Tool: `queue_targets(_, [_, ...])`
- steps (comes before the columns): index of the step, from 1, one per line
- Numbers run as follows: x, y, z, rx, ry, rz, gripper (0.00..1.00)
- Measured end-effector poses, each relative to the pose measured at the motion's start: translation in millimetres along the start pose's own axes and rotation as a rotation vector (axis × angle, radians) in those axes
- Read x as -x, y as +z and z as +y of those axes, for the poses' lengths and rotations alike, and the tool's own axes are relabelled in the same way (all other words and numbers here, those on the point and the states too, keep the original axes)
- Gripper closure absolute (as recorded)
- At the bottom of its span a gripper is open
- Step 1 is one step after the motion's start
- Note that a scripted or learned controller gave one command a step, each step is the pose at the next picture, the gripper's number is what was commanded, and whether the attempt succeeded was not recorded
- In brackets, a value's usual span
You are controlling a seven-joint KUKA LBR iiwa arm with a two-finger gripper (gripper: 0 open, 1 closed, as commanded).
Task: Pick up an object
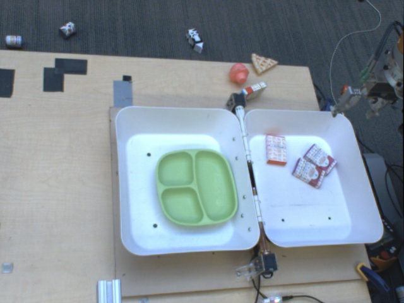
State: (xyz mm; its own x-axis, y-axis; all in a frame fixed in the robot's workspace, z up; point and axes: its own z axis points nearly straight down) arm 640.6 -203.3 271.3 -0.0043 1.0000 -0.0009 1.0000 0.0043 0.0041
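In the right bin lie three small red-and-white packets. One packet rests flat near the bin's back left. Two more packets lie overlapping near the back right. The gripper hangs at the far right, just beyond the right bin's back right corner, above the bench edge and apart from all the packets. Only part of the arm is in view, with an orange patch at the frame's edge.
The left bin holds a green three-compartment plate. Behind the bins lie a red ball, a toy pizza slice and a marker. Cables hang by the arm at right.
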Motion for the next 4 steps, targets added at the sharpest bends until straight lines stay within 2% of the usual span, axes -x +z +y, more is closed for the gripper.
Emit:
queue_targets(1, [2.0,97.1,-54.6,-0.003,0.002,0.001,0.00])
queue_targets(2, [-42.4,184.3,-107.9,0.002,0.002,0.000,0.00])
queue_targets(3, [-111.6,183.2,-150.9,0.008,0.001,0.000,0.00])
queue_targets(4, [-111.7,171.8,-148.6,0.014,0.000,-0.001,1.00])
